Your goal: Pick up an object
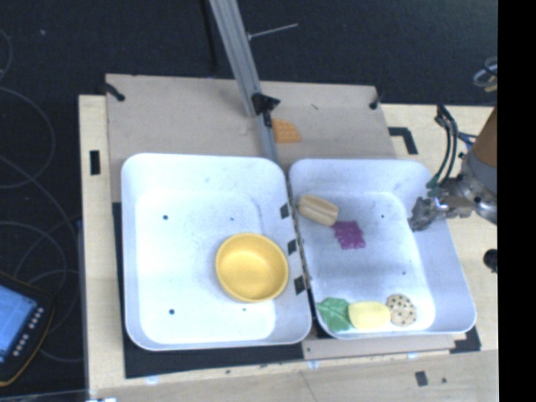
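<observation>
Along the near wall of the right bin [435,249] three small things lie in a row: a green piece [334,312] at the left, a pale yellow lump [368,315] touching it, and a round speckled cookie [402,309] just to the right of that. Farther back in the same bin a purple scrap [349,235] lies near the middle, and a tan, roll-shaped block [318,209] rests beside the far left wall, tilted. The left bin [167,199] holds a yellow bowl [251,267], upright, toward its near right corner. Both bins sit side by side on the pale surface [335,111], where a small orange piece [286,131] lies beyond them. The pincer [421,213] hangs over the right bin's right wall, well apart from every object; whether it is released or clenched I cannot tell, and nothing is visible in it.
</observation>
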Tool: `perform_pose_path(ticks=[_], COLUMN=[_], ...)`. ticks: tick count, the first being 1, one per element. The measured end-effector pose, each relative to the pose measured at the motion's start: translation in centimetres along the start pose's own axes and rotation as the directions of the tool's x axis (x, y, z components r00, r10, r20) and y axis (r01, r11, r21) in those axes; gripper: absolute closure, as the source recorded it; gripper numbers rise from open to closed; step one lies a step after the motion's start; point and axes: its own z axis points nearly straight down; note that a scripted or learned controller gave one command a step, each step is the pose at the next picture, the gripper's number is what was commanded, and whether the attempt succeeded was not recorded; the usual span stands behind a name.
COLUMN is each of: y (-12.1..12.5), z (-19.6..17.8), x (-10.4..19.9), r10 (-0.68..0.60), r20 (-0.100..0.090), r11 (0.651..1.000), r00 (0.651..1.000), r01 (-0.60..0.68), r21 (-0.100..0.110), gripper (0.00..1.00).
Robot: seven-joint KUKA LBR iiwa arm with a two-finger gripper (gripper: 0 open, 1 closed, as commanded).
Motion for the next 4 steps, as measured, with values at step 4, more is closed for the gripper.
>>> perform_pose_path(ticks=[4], y=[-0.9], z=[-6.3], x=[8.9], r10=[-0.003], r20=[-0.003], r11=[1.000], r00=[1.000], r01=[0.003], r21=[0.008], gripper=[1.00])
